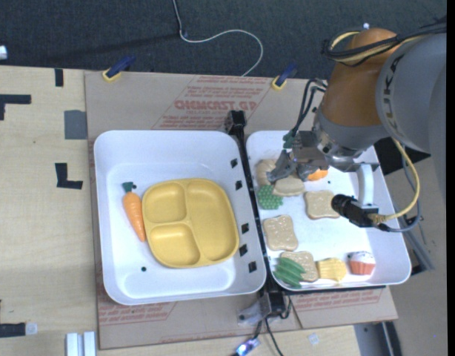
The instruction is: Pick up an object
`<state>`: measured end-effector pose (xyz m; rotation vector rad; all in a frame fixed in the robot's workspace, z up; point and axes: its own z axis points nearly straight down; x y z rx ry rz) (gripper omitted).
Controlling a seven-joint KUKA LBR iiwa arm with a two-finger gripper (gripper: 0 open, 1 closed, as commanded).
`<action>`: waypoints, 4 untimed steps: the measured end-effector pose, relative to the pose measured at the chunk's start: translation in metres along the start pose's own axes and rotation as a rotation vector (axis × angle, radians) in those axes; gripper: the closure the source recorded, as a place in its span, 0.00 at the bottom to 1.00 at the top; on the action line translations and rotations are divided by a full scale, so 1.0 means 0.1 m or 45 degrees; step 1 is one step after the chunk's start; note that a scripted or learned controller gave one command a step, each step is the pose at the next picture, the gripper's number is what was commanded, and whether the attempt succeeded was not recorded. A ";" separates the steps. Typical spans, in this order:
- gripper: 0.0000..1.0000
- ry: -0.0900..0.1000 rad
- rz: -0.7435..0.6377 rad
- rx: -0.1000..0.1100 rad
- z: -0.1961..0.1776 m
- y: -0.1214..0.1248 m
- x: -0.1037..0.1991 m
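My gripper [289, 166] hangs low over the far left part of the right bin [394, 232], right above a pale tan bread piece [288, 187] and a round tan cookie [264, 170]. A small orange piece [317, 174] peeks out just to its right. A green ridged piece [269, 197] lies just in front of it. Nothing visibly sits in the gripper. Other toy foods in this bin are a toast slice [319, 205], a square cracker [280, 233], green beans [287, 271], a yellow piece [331, 270] and a cupcake [361, 262].
The left bin [109, 162] holds a yellow divided plate [192, 222] and an orange carrot [133, 212] beside it. A black divider [246, 191] with clips separates the bins. The arm's grey and orange body [361, 87] fills the space over the right bin's far side.
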<state>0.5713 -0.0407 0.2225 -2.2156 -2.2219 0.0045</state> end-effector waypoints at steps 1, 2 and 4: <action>1.00 0.001 -0.002 0.000 0.03 -0.24 0.44; 1.00 0.001 -0.003 0.001 -0.10 -0.66 0.82; 1.00 -0.002 0.002 -0.002 0.05 -0.67 0.79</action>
